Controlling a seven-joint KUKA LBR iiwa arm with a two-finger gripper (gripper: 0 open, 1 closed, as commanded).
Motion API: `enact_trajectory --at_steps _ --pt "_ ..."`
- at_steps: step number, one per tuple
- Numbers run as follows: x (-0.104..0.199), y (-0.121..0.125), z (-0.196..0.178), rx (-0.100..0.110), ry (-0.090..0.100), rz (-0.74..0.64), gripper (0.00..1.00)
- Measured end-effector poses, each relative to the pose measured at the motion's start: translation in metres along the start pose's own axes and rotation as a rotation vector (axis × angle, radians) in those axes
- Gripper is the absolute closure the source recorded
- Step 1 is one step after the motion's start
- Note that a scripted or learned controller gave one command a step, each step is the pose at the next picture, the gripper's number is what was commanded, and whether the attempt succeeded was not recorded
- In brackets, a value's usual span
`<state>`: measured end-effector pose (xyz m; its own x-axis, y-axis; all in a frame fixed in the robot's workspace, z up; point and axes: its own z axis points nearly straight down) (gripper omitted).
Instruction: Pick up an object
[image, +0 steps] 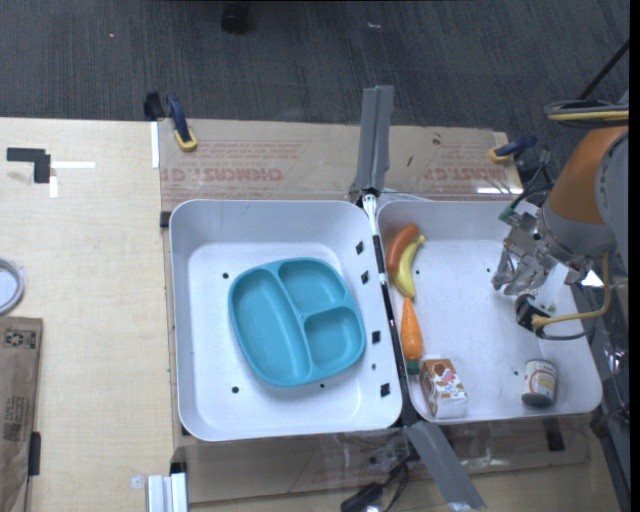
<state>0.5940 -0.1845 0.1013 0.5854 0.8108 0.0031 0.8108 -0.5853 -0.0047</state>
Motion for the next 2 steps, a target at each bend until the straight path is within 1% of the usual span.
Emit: enact_trajectory --at_steps 1,2 --pt "0.039 -0.024 -0.127 -0.004 -0.006 -0.033 1.0" --pt "0.034 -0.015 0.001 0.0 -0.006 0.096 1.0"
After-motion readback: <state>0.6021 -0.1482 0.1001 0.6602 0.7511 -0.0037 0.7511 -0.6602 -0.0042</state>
